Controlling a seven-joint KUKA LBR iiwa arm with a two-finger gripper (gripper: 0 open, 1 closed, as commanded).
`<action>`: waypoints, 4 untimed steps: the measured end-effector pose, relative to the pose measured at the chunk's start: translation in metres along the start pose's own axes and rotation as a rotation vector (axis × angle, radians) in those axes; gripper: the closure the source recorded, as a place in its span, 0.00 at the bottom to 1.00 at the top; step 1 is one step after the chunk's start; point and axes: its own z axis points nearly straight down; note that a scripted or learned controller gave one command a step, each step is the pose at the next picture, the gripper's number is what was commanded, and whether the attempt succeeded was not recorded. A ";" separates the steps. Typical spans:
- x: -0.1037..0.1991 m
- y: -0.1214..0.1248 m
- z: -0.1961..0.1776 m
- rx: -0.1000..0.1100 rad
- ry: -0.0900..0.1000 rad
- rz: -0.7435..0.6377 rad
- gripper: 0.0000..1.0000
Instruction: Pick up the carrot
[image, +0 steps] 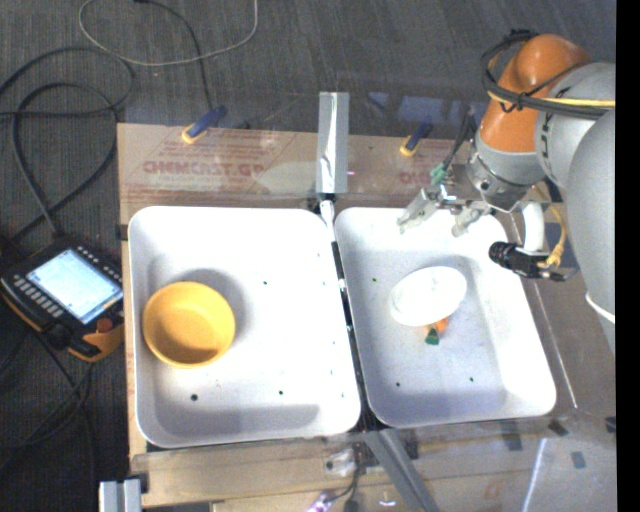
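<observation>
A small orange carrot with a green tip lies in the right bin, mostly tucked under the lower right edge of a white plate. My gripper hangs over the back edge of the right bin, well above and behind the plate. Its two fingers are spread apart with nothing between them, so it is open.
A yellow bowl sits in the left bin near its left wall. A metal divider post stands between the bins at the back. A teach pendant rests on the floor to the left.
</observation>
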 end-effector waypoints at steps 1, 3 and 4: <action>-0.030 -0.068 -0.020 0.000 -0.004 -0.051 0.00; -0.032 -0.145 0.071 -0.016 -0.006 -0.350 0.00; -0.014 -0.179 -0.099 -0.002 -0.003 -0.214 0.00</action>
